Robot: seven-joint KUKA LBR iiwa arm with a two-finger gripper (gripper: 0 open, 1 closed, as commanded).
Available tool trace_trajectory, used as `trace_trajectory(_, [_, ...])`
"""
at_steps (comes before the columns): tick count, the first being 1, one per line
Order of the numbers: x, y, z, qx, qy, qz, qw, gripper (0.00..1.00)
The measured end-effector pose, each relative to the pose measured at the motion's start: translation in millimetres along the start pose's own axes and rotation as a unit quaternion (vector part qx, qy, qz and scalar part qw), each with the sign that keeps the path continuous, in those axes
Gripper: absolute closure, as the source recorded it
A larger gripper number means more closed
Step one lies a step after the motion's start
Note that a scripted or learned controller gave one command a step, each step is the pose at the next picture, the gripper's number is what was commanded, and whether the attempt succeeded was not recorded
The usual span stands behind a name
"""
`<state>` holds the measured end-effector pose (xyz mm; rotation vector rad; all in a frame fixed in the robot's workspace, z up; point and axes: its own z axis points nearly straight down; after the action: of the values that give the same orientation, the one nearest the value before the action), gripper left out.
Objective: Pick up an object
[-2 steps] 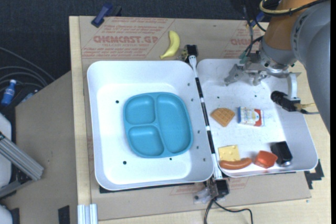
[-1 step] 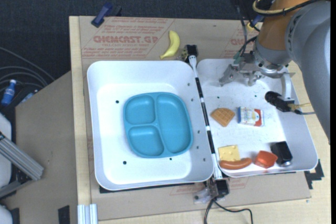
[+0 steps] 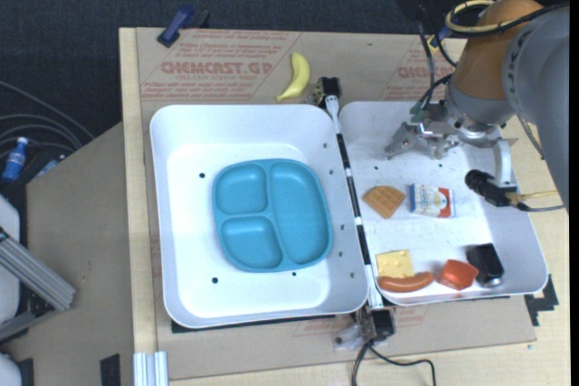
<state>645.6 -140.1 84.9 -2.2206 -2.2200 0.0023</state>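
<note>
We see the two-finger metal gripper (image 3: 418, 143) hanging over the far end of the right shallow white bin (image 3: 534, 240), fingers spread apart w/ nothing btwn them. Nearer us in that bin: tan waffle-like cracker (image 3: 384, 200), small red-and-white packet (image 3: 430, 200), yellow cheese wedge (image 3: 393, 264), orange-red sausage (image 3: 406, 282), red block (image 3: 459, 274), black block (image 3: 485, 263). Left bin holds a blue divided plastic plate (image 3: 270, 213). Yellow banana (image 3: 295, 77) lies on the bench beyond.

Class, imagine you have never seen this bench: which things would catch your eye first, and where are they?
The blue divided plate lies alone in the middle of the left bin. The grey arm's orange band hangs over the right bin's far end, above scattered toy food. A yellow banana rests on the board beyond both bins.
</note>
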Motion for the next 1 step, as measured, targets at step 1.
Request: trace_trajectory(1, [-2.1,21.3,-0.3,-0.002,0.0,-0.001,1.0,0.0])
